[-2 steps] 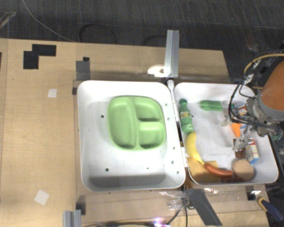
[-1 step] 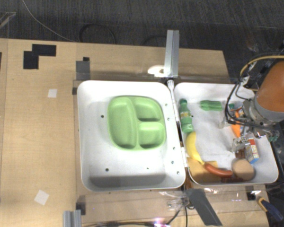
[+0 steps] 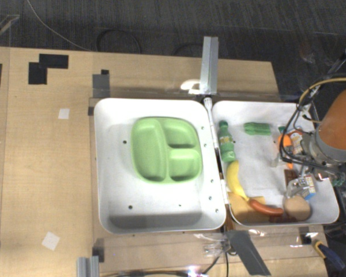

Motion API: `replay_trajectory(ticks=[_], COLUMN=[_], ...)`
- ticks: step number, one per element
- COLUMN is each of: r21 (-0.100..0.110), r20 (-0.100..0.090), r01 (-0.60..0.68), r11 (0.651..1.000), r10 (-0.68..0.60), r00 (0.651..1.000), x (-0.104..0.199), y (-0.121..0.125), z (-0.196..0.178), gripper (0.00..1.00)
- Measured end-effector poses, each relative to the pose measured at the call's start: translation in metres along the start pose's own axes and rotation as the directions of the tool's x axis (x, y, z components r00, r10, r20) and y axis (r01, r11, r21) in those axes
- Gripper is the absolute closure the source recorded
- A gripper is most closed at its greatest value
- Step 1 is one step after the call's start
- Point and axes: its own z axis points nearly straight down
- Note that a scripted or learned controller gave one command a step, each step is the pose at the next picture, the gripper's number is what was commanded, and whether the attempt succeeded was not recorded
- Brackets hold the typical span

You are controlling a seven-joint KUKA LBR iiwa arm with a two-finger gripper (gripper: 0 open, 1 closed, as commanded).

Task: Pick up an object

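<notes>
The gripper point(image 3: 300, 183) hangs low over the right bin point(image 3: 259, 149); I cannot tell its grip. Beneath lie one banana point(image 3: 235, 179), one sausage point(image 3: 265, 206), one green bottle point(image 3: 225, 142). One green tray point(image 3: 164, 149) sits left.

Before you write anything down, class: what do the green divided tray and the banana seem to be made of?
Green divided tray: likely moulded plastic, matte, judging by its uniform colour and rounded compartment edges. Banana: probably a plastic toy, with smooth, even yellow and no blemishes, though real fruit can't be excluded.
</notes>
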Motion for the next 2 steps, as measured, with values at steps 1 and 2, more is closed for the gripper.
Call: replay_trajectory(ticks=[1, 2], r21=[0.003, 0.001], r20=[0.002, 0.004], r01=[0.107, 0.012], r11=[0.994, 1.0], r10=[-0.107, -0.012], r00=[0.994, 1.0], x=[-0.016, 0.011], y=[0.02, 0.015], z=[0.0, -0.001], gripper=[0.0, 0.0])
